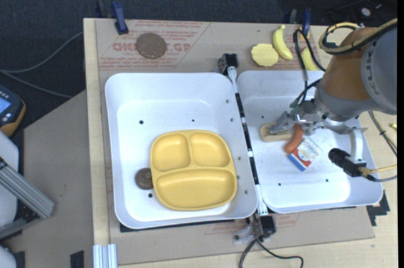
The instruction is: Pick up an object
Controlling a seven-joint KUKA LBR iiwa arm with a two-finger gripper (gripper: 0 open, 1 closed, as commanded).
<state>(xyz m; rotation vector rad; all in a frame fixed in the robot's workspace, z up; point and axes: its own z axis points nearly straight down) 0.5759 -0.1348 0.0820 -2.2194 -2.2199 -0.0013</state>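
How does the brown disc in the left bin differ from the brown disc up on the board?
The disc in the bin is darker and looks smaller; the disc on the board is paler and looks larger. The bin disc lies against the yellow tray, partly hidden by its rim; the board disc lies alone on the red lettering, outside both bins. Both are round, flat and brown.

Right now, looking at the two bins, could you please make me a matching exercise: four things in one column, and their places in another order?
Things:
1. yellow divided plate
2. banana
3. brown disc
4. orange sausage-shaped toy

Places:
A. on the bench behind the left bin
B. in the right bin, near the gripper
C. in the left bin
D. on the bench behind the right bin

Pairs: 1-C, 2-D, 3-A, 4-B
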